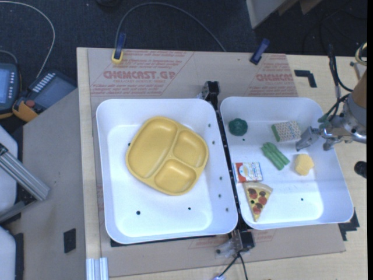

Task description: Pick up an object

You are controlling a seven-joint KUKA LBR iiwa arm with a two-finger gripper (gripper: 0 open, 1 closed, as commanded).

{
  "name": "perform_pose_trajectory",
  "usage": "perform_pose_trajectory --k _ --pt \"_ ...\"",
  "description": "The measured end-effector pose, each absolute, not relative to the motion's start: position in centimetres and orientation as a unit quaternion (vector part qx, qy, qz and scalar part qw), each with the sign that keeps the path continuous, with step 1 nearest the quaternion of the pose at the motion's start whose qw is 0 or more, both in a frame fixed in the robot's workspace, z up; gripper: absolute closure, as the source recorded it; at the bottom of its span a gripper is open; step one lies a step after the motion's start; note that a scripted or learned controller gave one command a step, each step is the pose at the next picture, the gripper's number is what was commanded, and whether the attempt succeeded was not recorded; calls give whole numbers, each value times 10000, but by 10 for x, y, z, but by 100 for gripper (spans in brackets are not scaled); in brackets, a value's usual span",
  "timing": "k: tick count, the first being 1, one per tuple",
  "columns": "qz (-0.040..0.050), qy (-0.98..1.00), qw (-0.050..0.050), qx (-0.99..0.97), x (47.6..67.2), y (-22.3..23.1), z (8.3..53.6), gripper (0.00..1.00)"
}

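The right bin holds a dark green round piece, a speckled sponge-like block, a green stick, a pale yellow chunk, a small red-and-white packet and a pizza slice toy. My gripper hangs over the right side of this bin, just above and right of the yellow chunk and right of the speckled block. Its fingers are spread, with nothing between them.
A yellow three-compartment plate lies in the left bin. A black divider clamp sits between the bins at the back. Blue clips and cables lie on the cardboard behind.
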State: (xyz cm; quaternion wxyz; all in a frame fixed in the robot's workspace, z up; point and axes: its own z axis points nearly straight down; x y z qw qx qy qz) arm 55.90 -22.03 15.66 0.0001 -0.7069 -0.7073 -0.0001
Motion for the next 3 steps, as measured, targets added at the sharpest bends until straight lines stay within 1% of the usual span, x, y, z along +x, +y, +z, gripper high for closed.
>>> perform_pose_trajectory --k 1,2,3 --pt "0 -7072 1 -7070 567 -214 109 0" --pt "0 -7072 1 -7070 567 -214 87 0" --pt "-1 -7072 0 -7070 567 -214 95 100"
